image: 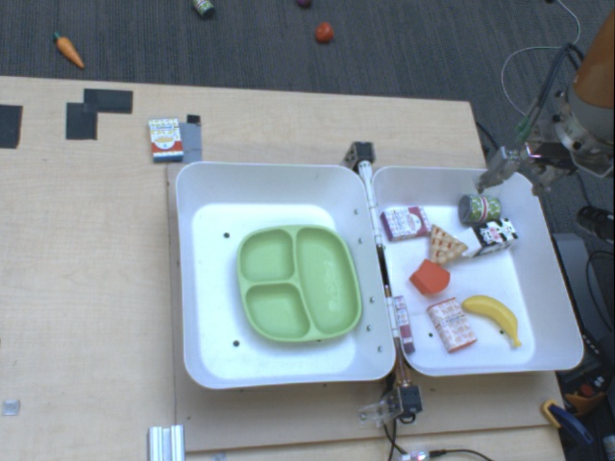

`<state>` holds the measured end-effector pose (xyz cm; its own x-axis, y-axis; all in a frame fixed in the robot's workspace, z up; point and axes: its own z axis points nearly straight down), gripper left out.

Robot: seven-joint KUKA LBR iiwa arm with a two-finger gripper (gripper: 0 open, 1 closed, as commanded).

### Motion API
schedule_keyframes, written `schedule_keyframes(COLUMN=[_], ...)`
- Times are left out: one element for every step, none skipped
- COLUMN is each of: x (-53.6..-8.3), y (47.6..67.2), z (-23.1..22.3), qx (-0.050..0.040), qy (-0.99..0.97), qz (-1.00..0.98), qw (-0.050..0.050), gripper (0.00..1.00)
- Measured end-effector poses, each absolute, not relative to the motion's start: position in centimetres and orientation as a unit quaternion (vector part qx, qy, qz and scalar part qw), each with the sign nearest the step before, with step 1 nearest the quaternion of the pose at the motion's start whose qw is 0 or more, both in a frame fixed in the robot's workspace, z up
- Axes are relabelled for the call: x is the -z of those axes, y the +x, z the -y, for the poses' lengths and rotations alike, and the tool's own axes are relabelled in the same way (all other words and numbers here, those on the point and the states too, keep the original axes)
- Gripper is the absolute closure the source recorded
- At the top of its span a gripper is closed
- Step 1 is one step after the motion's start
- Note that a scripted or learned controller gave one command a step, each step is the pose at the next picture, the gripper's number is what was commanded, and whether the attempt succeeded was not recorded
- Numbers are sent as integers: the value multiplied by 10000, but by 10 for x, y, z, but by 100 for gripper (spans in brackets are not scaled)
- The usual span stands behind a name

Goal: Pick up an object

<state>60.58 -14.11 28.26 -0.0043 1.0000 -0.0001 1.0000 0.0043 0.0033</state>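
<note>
Seen at the far right corner of the right bin (567,349): tool (516,166), hanging from a grey arm (588,123) that enters from the right. Cannot tell whether released or clenched. Nothing visibly grasped.

Just below the tool, near the bin's far wall: a green can (479,208) lying on its side. Touching or nearly touching it, on the near side: a black-and-white carton (496,233). Left of those: a purple carton (405,223) and, beside it, a tan wedge (445,245). Nearer the middle: a red block (430,279). Toward the near edge: a banana (494,316) and, just left of it, a red-and-white packet (451,324). All resting on the bin floor, apart from the tool.

In the left bin (192,286): a green tray (299,283) with three compartments, set at a slight angle.

On the desk (86,286), beyond the left bin: a small box (166,139) and some black patches (96,111).

On the floor behind: a carrot (68,50) and a few small items, too small to name.
</note>
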Motion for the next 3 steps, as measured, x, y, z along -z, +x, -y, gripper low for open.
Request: schedule_keyframes(x=[-155, -86, -98], y=[565, 490, 493], z=[176, 183, 183], qx=[0, -12, -35], qy=[7064, 7064, 7063], qz=[-7078, -7078, -7079], qw=[3, 25, 56], gripper=[0, 0, 100])
